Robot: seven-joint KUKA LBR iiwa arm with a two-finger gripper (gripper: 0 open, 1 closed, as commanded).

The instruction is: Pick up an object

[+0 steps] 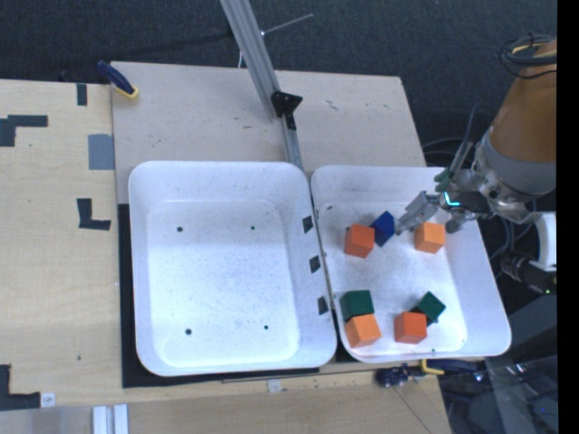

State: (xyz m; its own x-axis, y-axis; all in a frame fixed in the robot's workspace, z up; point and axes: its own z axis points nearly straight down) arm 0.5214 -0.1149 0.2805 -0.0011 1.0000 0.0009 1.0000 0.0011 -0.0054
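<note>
Over the right bin's (470, 333) upper half I see my gripper (432, 213), fingers spread wide with nothing between them. An orange cube (430, 237) sits just below it; a blue block (383, 227) and another orange cube (359, 240) lie just left, touching. Nearer the front: a green block (356, 302) against an orange one (363, 329), and a dark green block (431, 306) beside an orange one (411, 326).

seven small blocks are sitting in the right bin (470, 269): an orange cube (359, 240) w/ a blue block (384, 227) touching its right, and another orange cube (431, 237) near the far-right wall. toward the front, a dark green cube (356, 303) is touching an orange one (364, 330), & an orange cube (411, 326) is sitting just beside a tilted green one (431, 306).
</note>
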